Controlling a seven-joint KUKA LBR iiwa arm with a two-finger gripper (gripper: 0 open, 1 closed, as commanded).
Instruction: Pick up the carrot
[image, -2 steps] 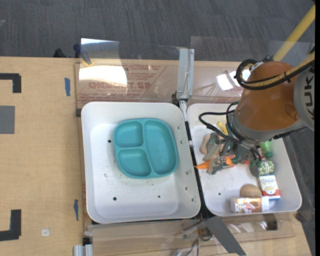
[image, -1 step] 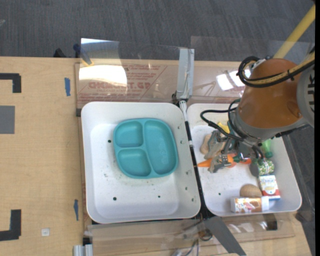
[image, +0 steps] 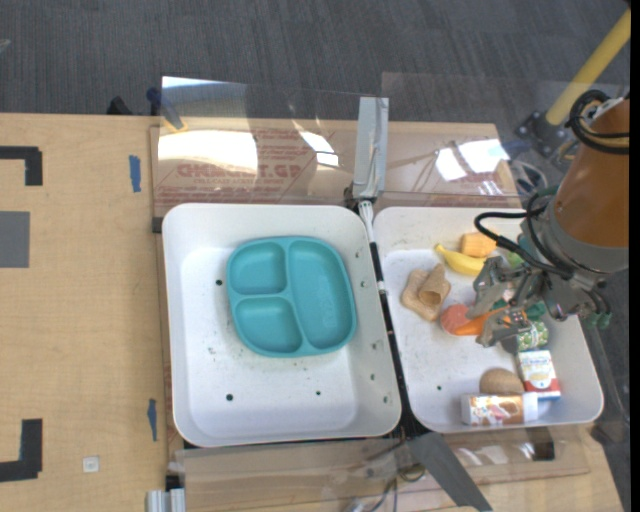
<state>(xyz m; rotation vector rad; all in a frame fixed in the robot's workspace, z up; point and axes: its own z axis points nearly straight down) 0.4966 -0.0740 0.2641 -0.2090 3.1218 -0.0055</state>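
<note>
Carrot (image: 462, 320) lies near the middle of the right bin (image: 590, 400), an orange-red piece directly beneath the gripper (image: 497, 308). The gripper hangs low over it, and its dark fingers partly cover the carrot's right end; whether they are spread or closed, or have any hold on the carrot, cannot be told from this angle. Clutter surrounds the spot. A tan cone-shaped piece (image: 427, 290) sits just left of the carrot, toward the bin's left wall. A banana (image: 458, 261) and an orange block (image: 477, 244) lie toward the far edge, just behind the gripper. Green items (image: 530, 335) are crowded under the wrist, poorly resolved. A small carton (image: 537, 370) stands just right of the carrot, with a brown rounded item (image: 501, 381), possibly a potato, beside it, and a bottle (image: 505, 408) lies on its side along the near edge. The left bin (image: 190, 300) carries a teal divided plate (image: 291, 296) at its centre.
</note>
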